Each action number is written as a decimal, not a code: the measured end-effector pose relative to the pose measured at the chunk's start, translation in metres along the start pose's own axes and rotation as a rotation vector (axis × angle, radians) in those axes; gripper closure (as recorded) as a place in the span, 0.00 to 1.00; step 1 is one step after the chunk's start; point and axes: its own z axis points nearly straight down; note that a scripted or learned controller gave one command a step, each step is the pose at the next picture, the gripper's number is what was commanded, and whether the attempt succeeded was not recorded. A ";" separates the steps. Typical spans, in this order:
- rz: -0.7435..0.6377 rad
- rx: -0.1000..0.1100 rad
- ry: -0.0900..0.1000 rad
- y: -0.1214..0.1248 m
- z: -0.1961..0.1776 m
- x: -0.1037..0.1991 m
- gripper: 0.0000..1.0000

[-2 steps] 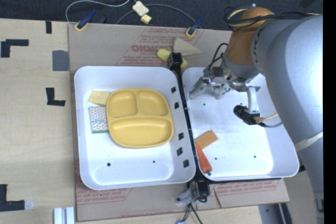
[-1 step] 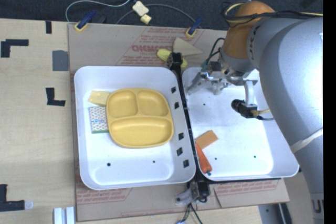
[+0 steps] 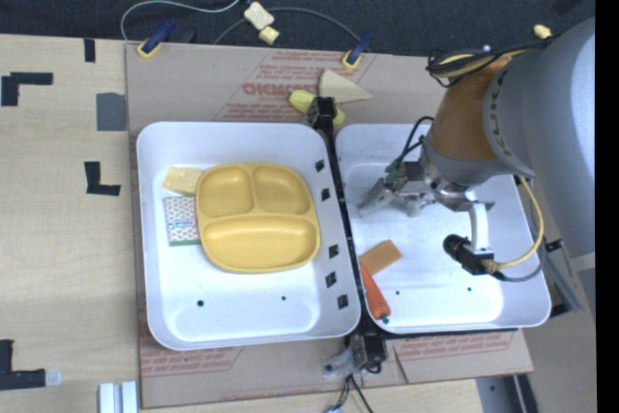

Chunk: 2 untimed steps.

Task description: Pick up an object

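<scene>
Camera view: the arm (image 3: 522,121), grey with an orange band, comes in from the right and takes up the upper right, wrist down over the right bin (image 3: 435,305). The left bin (image 3: 232,319) sits just beside it, sharing the middle divider. Biggest loose item is the yellow divided plate (image 3: 256,216) in the left bin; tucked against its left edge are a pale yellow block (image 3: 182,180) and a small patterned packet (image 3: 180,220). Right bin has an orange-brown block (image 3: 379,256) near its left wall and an orange marker (image 3: 375,297) lying just below it by the divider.

The gripper (image 3: 379,198) hangs low in the upper left part of the right bin, pointing left toward the divider. It looks spread partway, nothing between the tips, so no grasp yet. Step, as I judge it: approach or reach, pick not done. The nearest candidate is the orange-brown block, near the gripper but apart from it, lower in the bin. The next move calls for shifting down-frame over the block, lining up across its narrow side, descending and closing.

In the way: the bin wall and divider are close to both right-bin items, so finger room on that side is tight. A black cable (image 3: 474,256) loops off the wrist over the bin floor.
</scene>
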 end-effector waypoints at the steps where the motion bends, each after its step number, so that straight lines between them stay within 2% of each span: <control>1: -0.002 -0.016 -0.005 0.049 -0.178 -0.035 0.00; 2: -0.003 0.023 0.006 0.028 -0.003 0.012 0.00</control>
